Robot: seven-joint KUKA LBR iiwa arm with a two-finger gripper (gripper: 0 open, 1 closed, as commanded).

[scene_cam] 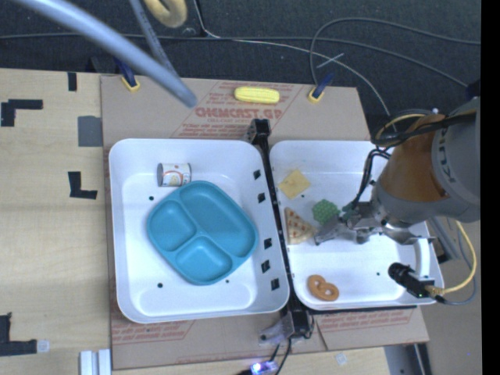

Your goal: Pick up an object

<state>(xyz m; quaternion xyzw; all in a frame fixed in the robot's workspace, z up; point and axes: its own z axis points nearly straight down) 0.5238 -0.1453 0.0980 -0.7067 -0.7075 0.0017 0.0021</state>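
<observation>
The right bin (391,287) holds a green broccoli piece (324,208), a pale yellow cheese slice (294,183), a tan wedge like a pizza slice (297,226) and a brown pretzel (322,288). My gripper (341,230) is low in this bin, just below and right of the broccoli and right of the wedge. The grey arm with its orange band (410,180) comes in over the bin's right wall. Nothing visibly rests in the gripper. In the left bin (129,287) lie a blue divided plate (202,231) and a small can (173,174) on its side.
A yellow corn cob (256,94) lies on the cardboard behind the bins. Black cables (351,61) run across the back and along the right bin's far edge. The black divider (269,209) separates the bins. A grey pole (101,30) crosses the upper left.
</observation>
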